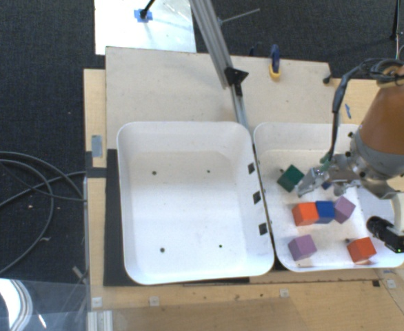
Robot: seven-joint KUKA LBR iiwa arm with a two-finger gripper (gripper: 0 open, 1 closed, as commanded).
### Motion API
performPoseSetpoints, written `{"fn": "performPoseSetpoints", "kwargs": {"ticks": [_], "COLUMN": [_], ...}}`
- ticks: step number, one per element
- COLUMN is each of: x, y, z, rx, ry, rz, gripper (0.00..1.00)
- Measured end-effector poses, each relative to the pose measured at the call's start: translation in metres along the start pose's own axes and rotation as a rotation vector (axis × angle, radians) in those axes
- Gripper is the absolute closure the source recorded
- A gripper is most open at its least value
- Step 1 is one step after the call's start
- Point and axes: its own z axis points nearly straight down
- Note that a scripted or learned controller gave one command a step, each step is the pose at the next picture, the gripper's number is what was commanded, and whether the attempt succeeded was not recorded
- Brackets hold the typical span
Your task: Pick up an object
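Observation:
The right bin [271,138] holds several blocks. A dark green block [290,178] lies toward its left side. Below it sit an orange block [304,214] and a blue block [325,212] side by side, with a purple block [344,208] just right of them. Another purple block [301,247] and another orange block [360,249] lie near the front wall. My gripper [319,180] hangs just right of the green block and above the blue one. Nothing shows between its fingers.
The left bin [129,185] stands beside the right one. A slanted metal pole [212,33] rises behind the bins, and a clamp [275,66] sits on the back board. Cables lie on the floor at left.

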Motion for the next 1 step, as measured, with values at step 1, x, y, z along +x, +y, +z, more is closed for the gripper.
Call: {"fn": "performPoseSetpoints", "kwargs": {"ticks": [1], "x": [-0.0037], "y": [0.0193], "z": [0.1365], "rx": [0.005], "ry": [0.000], "rz": [0.000], "gripper": [0.00]}}
